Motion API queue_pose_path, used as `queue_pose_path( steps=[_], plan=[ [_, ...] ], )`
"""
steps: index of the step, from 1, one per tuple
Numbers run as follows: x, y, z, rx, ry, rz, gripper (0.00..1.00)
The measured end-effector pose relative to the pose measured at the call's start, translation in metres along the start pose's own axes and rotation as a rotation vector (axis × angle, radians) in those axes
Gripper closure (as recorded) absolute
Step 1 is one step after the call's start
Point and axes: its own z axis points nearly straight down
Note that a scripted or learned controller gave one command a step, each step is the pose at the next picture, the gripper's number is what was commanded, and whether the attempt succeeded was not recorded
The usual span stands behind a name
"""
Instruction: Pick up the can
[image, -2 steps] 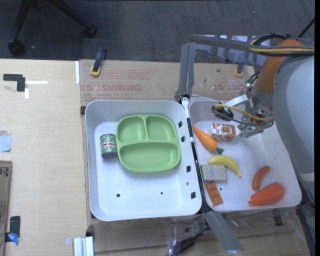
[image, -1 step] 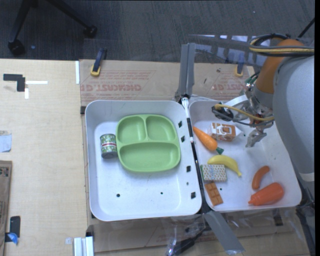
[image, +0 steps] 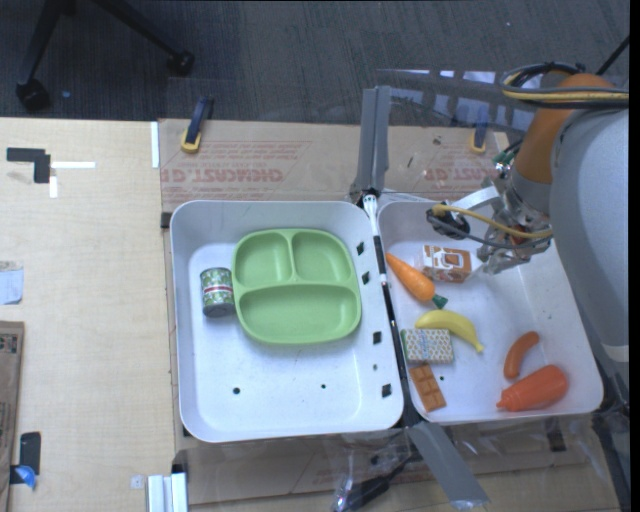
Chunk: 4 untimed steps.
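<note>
One can (image: 217, 292), well apart from the tool (image: 497, 258) (whether open or closed, unclear).

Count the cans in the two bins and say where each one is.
1. The can is in the left bin, just left of the green plate. The arm covers part of the right bin, so another could be hidden there.

I can read red print, upside down, on the cardboard sheet (image: 240, 160) at upper middle of the frame: it looks like "CHEMCAST GP". The label on the can (image: 216, 292) is too small for me to read.
</note>
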Motion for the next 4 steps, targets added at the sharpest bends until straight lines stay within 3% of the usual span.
queue_pose_path(
  steps=[1, 2, 4],
  plan=[
    [0.000, 0.000, 0.000, 0.000, -0.001, -0.001, 0.00],
    [-0.001, 0.000, -0.009, 0.001, -0.002, -0.002, 1.00],
    [-0.002, 0.002, -0.027, 0.002, -0.005, -0.003, 1.00]
  ],
)
